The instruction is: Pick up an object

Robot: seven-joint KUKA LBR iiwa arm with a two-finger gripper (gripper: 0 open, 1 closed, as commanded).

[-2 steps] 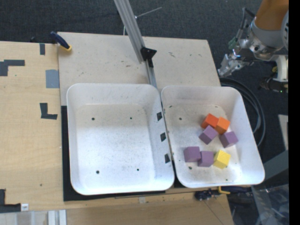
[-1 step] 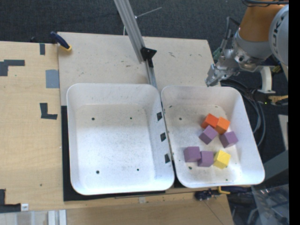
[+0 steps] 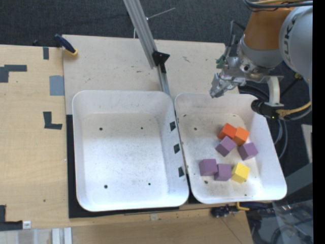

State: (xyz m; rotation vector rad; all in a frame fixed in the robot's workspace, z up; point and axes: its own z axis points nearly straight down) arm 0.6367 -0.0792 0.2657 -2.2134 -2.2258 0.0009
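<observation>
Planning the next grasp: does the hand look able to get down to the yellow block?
Probably yes. The yellow block lies uncovered in the right bin, purple block alongside, and the hand hangs above the bin's far rim.

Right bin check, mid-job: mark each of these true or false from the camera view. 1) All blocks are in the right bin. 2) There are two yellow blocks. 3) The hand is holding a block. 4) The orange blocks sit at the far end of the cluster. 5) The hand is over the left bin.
1) True: the cluster lies in the right bin.
2) False: one yellow block, two orange blocks, four purple blocks.
3) False: nothing shows at the hand.
4) True: they are farthest from the camera.
5) False: it hangs at the right bin's far edge, right of the left bin.
</observation>
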